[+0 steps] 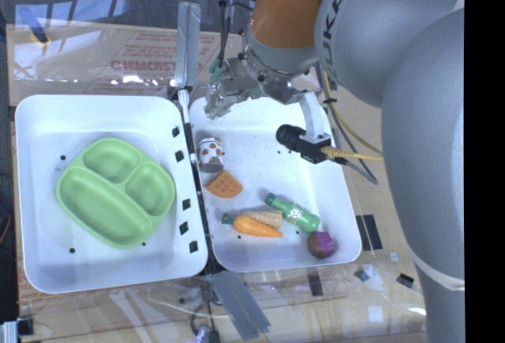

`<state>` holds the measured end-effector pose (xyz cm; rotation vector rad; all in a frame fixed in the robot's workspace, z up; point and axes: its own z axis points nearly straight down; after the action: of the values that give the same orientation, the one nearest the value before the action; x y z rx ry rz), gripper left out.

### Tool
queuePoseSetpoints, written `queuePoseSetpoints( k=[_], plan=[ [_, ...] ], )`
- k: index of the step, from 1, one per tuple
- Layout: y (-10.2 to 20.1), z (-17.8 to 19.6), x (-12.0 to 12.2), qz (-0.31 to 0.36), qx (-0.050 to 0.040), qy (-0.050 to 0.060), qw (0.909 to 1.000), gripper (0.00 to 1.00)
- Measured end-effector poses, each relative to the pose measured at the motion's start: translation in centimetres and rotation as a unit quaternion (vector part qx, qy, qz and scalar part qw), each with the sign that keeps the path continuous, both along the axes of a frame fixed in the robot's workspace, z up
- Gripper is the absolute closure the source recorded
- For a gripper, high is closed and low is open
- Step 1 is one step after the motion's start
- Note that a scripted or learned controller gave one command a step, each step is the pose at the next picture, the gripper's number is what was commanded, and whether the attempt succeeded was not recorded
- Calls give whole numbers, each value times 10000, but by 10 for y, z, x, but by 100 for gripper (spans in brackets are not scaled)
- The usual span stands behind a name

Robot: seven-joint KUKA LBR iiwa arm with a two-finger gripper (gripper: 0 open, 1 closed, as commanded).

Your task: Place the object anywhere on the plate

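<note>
A light green plate with three compartments lies in the left bin. The right bin holds several toys: a small white and red piece by the left wall, an orange wedge, a carrot, a green bottle and a purple piece. My gripper hangs over the far left corner of the right bin, above the white and red piece and apart from it. Nothing shows in its grasp.
A divider ridge with black clips separates the two bins. A black cylinder on the wrist juts over the right bin's middle, with yellow cable trailing right. The big grey arm covers the right side.
</note>
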<state>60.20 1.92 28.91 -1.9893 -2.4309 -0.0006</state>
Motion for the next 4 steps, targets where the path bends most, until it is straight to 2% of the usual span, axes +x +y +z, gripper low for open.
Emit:
queuePoseSetpoints(
  k=[1, 2, 3, 4],
  plan=[
    [56, -62, -88, -140, -10, 27, 9999, 100],
    [-38, 8, -57, 395, -9, 3, 9992, 100],
    [19, -65, -42, 2587, -4, 17, 9660, 100],
    [19, -65, -42, 2584, -5, 15, 9660, 0]
  ],
)
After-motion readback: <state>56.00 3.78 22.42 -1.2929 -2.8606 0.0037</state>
